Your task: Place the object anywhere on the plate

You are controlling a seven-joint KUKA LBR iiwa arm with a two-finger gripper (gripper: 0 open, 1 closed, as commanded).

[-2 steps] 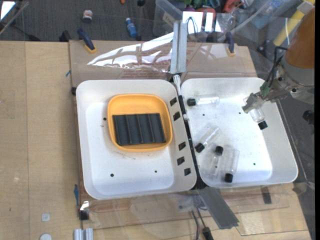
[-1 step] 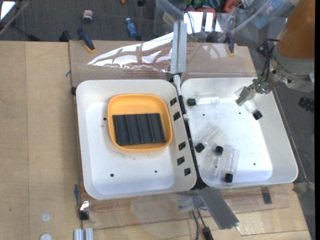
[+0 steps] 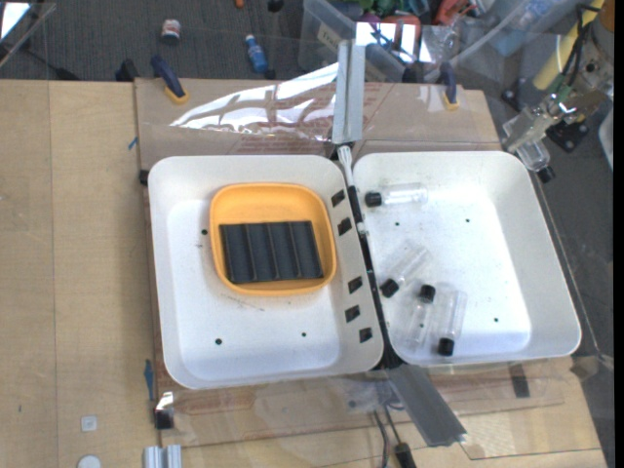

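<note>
An orange plate (image 3: 226, 206) with rounded corners rests in the left white bin (image 3: 253, 347), slightly toward the back. A black ribbed rectangular object (image 3: 270, 252) lies flat on the plate, inside its rim. In the right white bin (image 3: 492, 232) lie several clear vials with black caps: one near the back left (image 3: 398, 196), and others grouped near the front left (image 3: 429, 315).
A ridge with black clips (image 3: 353, 266) divides the two bins. A metal bar (image 3: 348, 91) and crinkled clear film (image 3: 263, 110) sit behind them. A clear tub of colourful items (image 3: 429, 3) stands at the back, and cables and clamps (image 3: 541, 130) lie beyond the right bin's far corner.
</note>
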